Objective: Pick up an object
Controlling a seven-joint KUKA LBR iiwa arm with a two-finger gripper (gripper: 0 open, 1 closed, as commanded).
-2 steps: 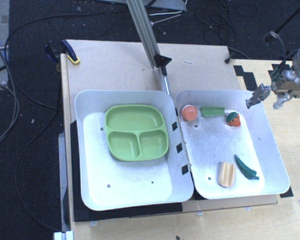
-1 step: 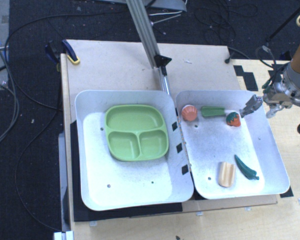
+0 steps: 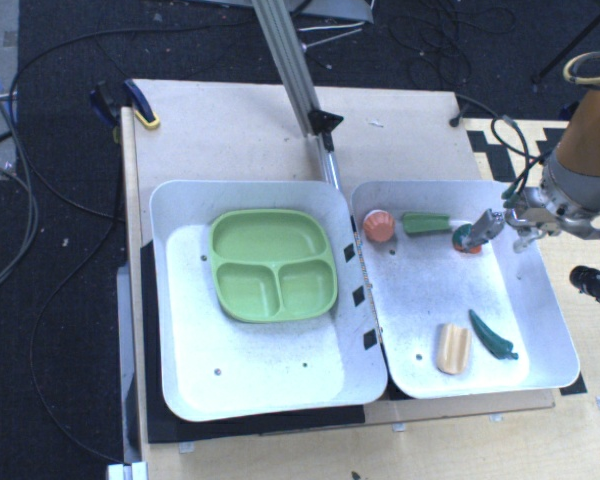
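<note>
Objects lie loose in the right bin (image 3: 540, 298): orange ball (image 3: 379, 225), green pepper (image 3: 491, 335), tan block (image 3: 453, 348). Our gripper (image 3: 480, 232) hovers at a small red-green piece (image 3: 467, 240); we cannot tell its jaw state. Nothing lifted yet.

no text, label or number can be read anywhere here.

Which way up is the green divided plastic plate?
Right way up: the green divided plastic plate lies flat in the left white bin, three compartments facing upward.
</note>
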